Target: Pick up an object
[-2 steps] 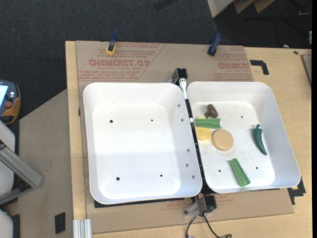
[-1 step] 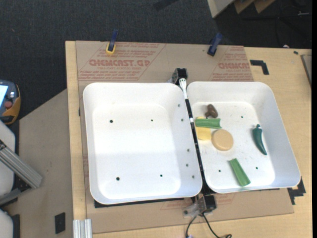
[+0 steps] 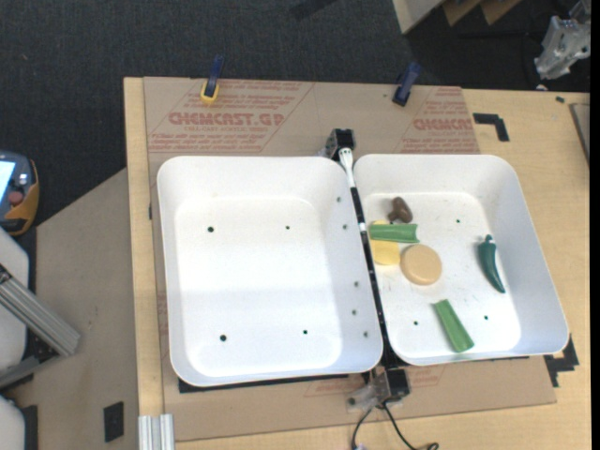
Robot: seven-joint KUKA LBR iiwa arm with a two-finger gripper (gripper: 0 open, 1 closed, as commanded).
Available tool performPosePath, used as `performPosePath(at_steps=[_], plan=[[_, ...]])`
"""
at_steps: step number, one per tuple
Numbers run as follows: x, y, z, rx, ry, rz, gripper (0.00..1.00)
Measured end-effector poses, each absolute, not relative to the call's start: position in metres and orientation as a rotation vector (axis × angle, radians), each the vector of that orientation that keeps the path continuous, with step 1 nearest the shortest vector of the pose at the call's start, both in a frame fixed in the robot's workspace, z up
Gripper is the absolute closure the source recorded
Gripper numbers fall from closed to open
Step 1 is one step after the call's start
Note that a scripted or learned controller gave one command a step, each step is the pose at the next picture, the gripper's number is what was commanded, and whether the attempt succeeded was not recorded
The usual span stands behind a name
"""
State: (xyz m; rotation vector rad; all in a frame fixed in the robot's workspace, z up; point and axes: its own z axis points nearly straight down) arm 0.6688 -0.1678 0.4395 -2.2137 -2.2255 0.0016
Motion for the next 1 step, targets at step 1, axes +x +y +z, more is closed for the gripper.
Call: performPosePath(at_steps=[1], plan=[[0.6669,-0.072,0.4601,-2.215,-2.231,-0.004,1.0]])
